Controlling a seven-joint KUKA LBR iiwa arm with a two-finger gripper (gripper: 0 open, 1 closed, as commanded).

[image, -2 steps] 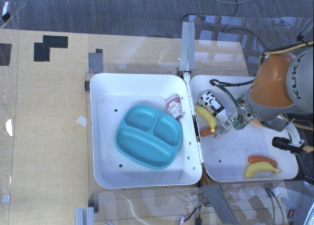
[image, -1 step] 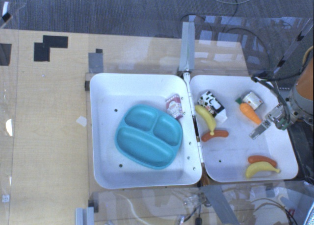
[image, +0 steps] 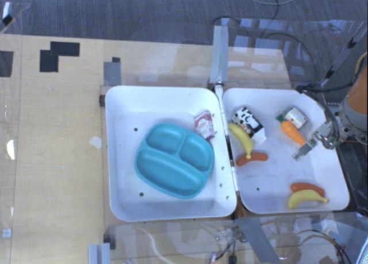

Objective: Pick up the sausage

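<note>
Table (image: 63, 142): pale wood, carrying two shallow white bins side by side.
Left bin (image: 121, 199): holds a blue divided plate (image: 174, 159) near its middle; a small red-and-white packet (image: 204, 124) lies just beside the plate's upper right edge, close to the wall shared with the other bin.
Right bin (image: 276, 196): holds the food items listed below.
Sausage (image: 252, 158): reddish, lying flat in the left half of the right bin, its left part touching the lower tip of a yellow banana (image: 241, 137).
Cow-patterned carton (image: 250, 123): black and white, just above the banana.
Carrot (image: 292, 133): orange, in the upper right part of the bin, with a small tin can (image: 296, 116) touching its upper end.
Second sausage (image: 307, 188): near the lower right corner, resting against a second banana (image: 307, 199) just below it.
My hand (image: 310, 146): at the right side of the right bin, just below and right of the carrot, well apart from the sausage by the first banana; nothing is seen between my fingers, and I cannot tell whether they are spread or pressed together.
My arm (image: 356, 113): grey with an orange band, entering from the right.
</note>
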